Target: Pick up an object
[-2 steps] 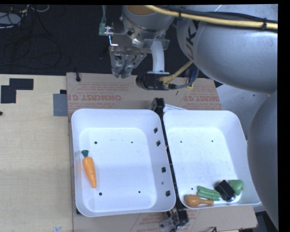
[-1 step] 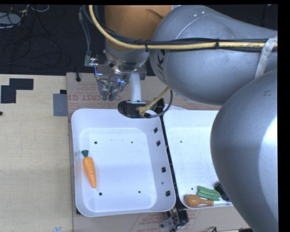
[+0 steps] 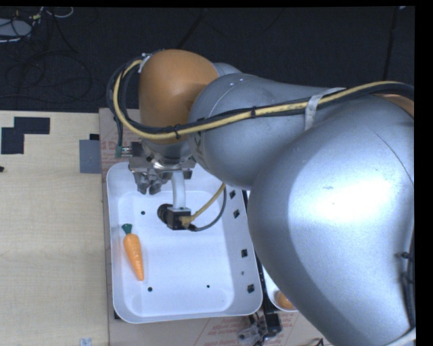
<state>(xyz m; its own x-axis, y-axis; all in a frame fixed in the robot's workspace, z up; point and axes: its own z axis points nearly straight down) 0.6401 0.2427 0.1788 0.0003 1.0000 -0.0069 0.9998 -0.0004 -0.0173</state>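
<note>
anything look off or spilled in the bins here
Nothing stands out. The carrot lies whole and flat by the left wall of the left bin, and the claw hangs over that bin's far end, apart from the carrot.

A robotics lab, shown by its rig and fittings.

A large grey industrial arm (image 3: pixel 325 189) with an orange band is seen reaching in from 3 o'clock over a desk (image 3: pixel 47 236) surfaced in pale board. A shallow white bin (image 3: pixel 183 297) is set at the centre, with a lone carrot (image 3: pixel 134 255) laid in it toward 8 o'clock. Loose cables (image 3: pixel 27 20) are seen against a black backdrop at 11 o'clock, black geometric patches (image 3: pixel 24 132) are marked on the board at 9 o'clock, and red-printed cardboard (image 3: pixel 223 329) is seen below the bin at 6 o'clock.
</note>
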